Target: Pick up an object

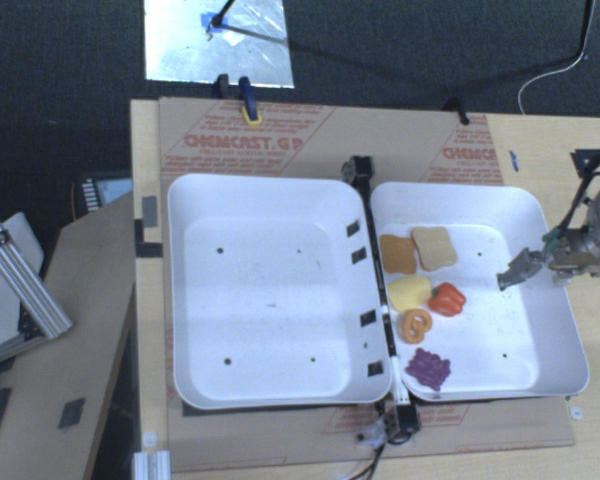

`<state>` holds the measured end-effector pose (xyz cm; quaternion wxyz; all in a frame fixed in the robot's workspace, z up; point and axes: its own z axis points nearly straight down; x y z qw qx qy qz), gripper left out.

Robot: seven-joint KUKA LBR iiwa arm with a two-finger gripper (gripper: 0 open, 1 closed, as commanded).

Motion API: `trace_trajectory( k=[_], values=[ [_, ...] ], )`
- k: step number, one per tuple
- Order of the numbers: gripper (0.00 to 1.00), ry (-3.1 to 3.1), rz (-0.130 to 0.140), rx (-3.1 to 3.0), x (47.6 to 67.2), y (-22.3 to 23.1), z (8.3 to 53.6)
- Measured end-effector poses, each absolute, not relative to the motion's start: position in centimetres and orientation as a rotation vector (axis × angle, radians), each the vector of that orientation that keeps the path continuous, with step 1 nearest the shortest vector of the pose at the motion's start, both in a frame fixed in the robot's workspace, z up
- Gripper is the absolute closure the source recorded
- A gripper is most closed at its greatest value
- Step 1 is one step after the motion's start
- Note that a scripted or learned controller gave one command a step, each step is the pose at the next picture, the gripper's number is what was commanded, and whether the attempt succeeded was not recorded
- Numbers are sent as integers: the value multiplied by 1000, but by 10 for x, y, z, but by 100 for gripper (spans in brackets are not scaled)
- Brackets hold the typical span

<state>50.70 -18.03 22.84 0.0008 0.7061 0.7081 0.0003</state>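
Cardboard sheet (280, 138) under bins, blue clamp (248, 100), foil sheet (218, 26)

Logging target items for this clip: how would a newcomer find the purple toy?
Look in the right bin, where the toy foods cluster along its left wall. The purple grape bunch lies nearest the front edge, below the orange pretzel. It is the only purple, bumpy piece.

Six small toy foods lie in the left half of the right bin (540, 218), close to the divider. Two flat bread slices, a darker brown one (399, 254) and a paler tan one (435, 248), lie side by side. Below them sit a yellow piece (408, 291) touching a red pepper (447, 299), then an orange pretzel (415, 324) and purple grapes (428, 369) nearest the front rim.
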Motion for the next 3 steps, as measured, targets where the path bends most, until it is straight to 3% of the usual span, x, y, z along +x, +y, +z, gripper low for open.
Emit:
trace_trajectory(
  k=[1, 2, 3],
  values=[
    [0, 2214, 14, 2198, 595, -208, 363],
    [0, 2210, 10, 2213, 512, -208, 465],
    [0, 2217, 8, 2209, 485, -207, 541]
  ],
)
